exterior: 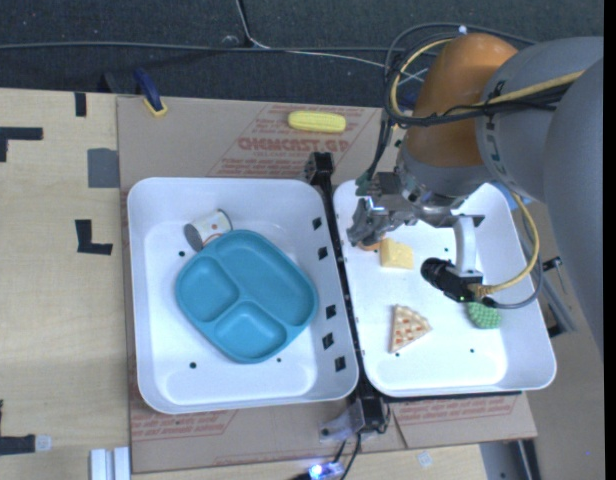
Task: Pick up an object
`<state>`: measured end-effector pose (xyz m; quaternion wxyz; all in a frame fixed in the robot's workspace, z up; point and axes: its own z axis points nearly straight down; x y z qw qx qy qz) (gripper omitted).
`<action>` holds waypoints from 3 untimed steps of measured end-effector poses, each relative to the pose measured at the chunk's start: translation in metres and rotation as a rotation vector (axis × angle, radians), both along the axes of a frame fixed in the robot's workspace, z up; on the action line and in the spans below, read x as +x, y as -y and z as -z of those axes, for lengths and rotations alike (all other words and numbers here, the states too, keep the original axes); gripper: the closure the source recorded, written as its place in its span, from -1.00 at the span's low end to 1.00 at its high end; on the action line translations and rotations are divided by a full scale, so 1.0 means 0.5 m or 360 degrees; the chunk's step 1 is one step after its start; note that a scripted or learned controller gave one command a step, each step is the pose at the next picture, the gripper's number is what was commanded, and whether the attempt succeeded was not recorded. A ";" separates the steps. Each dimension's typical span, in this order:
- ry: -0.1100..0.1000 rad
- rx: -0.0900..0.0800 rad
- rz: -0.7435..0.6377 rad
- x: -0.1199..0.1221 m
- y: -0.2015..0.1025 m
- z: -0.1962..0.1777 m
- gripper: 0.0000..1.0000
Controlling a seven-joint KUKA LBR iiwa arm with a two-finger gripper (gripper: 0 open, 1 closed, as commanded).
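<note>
A: Far left, what's logged?
B: Pale wood worktop (48, 298) with black tape marks. Cardboard sheet (238, 138) under both bins; a yellow corn-cob toy (316, 121) lies on it behind the bins.

A: Left bin?
B: Left bin (153, 358) holds a blue divided plate (246, 294), near centre. A small grey-and-white cup (207, 230) lies on its side, touching the plate's back-left edge.

A: Right bin?
B: Right bin (518, 368) has a pale yellow cheese block (395, 255) at the back left, a pizza slice toy (408, 327) nearer the front, and a green knobbly object (483, 315) toward the right, beside a black fitting on the arm.

A: And the jaws?
B: Gripper (366, 223) hangs low over the right bin's back-left corner, just left of the cheese block. Cannot tell whether the jaws are open or closed; nothing visibly between them.
</note>
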<state>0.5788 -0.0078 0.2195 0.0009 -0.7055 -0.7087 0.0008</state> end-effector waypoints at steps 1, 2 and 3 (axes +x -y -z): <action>0.0003 0.0001 -0.0003 -0.011 -0.102 -0.018 1.00; 0.0003 0.0001 -0.0003 0.004 -0.209 -0.031 1.00; 0.0001 -0.0001 0.0002 0.003 -0.203 -0.030 -1.00</action>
